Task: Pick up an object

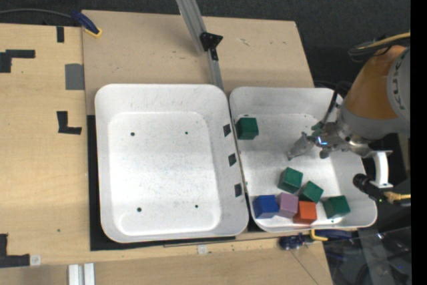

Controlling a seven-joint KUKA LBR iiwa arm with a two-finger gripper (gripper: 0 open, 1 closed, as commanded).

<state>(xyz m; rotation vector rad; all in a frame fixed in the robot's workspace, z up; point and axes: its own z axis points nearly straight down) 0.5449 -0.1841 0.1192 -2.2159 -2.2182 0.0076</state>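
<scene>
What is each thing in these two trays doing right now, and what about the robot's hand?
Left shallow white bin: sits flat on the bench.
Right shallow white bin: holds all the cubes.
Lone green cube: resting apart, near the divider.
Green cube, second green cube, third green cube, blue cube, purple cube, orange cube: clustered at the near edge.
Gripper: above the right bin floor, holding nothing visible.
</scene>
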